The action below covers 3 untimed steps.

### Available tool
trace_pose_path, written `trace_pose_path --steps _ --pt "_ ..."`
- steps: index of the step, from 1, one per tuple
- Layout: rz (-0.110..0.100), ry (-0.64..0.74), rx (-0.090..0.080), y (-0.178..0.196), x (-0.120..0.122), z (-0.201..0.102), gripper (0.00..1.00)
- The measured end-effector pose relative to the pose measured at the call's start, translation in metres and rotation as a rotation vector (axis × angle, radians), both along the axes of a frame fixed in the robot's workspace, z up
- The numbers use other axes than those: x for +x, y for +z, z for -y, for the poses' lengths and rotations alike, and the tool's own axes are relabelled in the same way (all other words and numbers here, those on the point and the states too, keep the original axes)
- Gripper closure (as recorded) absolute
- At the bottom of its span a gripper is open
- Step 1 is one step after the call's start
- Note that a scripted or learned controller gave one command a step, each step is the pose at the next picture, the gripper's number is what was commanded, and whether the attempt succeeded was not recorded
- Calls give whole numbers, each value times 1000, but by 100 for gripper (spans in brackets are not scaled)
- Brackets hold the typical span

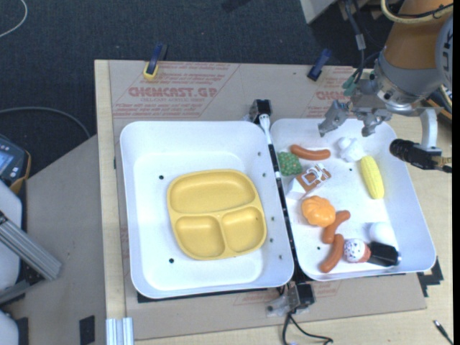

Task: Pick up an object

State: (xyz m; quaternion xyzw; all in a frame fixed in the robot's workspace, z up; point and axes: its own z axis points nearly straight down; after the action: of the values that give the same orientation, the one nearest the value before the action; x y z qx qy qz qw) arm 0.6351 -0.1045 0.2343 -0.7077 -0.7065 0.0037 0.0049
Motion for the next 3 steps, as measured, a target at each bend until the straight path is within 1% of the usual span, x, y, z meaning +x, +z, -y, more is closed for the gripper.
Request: trace_pose_path --steps 1,2,3 --pt "13 2 -2 7 2 0 0" --pt "7 2 -1 -36 6 -1 0" --pt "5 0 -1 -92 4 8 0"
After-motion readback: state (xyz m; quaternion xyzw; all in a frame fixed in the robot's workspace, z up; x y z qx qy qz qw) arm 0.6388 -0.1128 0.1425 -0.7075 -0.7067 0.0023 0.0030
